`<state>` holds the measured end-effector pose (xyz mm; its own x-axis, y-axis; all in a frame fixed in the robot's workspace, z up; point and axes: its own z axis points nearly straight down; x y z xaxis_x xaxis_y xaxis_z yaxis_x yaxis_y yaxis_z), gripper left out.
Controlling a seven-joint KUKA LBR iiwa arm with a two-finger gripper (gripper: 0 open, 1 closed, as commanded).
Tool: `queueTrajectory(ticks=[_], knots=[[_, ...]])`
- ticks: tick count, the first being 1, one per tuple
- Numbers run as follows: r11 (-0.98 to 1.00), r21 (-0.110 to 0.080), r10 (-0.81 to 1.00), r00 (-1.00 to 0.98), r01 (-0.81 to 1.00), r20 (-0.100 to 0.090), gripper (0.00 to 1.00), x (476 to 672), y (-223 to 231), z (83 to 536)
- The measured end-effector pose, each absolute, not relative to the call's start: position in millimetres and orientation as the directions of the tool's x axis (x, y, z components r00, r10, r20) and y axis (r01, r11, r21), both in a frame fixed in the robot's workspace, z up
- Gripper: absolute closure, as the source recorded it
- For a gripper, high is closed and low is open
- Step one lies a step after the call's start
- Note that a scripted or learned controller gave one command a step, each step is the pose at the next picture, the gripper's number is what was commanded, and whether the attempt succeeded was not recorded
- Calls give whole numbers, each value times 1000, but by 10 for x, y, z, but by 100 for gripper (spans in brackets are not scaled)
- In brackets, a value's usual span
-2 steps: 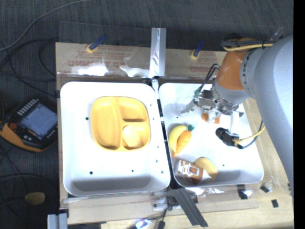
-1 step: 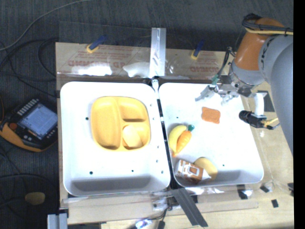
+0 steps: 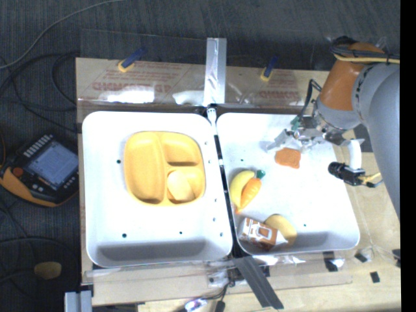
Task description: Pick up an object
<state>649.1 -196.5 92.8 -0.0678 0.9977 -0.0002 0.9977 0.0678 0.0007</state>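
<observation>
Camera view: gripper (image 3: 294, 137) hangs over the right bin (image 3: 338, 236), orange piece (image 3: 288, 158) just below; can't tell its grip.

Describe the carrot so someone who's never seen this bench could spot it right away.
Look in the right-hand white bin, near the wall it shares with the left bin. There a small orange carrot with a green tip lies across a yellow banana. Its green tip sets it apart from the orange piece further right.
</observation>
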Motion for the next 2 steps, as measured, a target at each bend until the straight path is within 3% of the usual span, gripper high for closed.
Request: queueTrajectory(ticks=[1,2], knots=[[89,7,996,-89,996,-7,0,6346,-1982,886],[127,13,992,-127,992,8,0,6313,-2109,912]])
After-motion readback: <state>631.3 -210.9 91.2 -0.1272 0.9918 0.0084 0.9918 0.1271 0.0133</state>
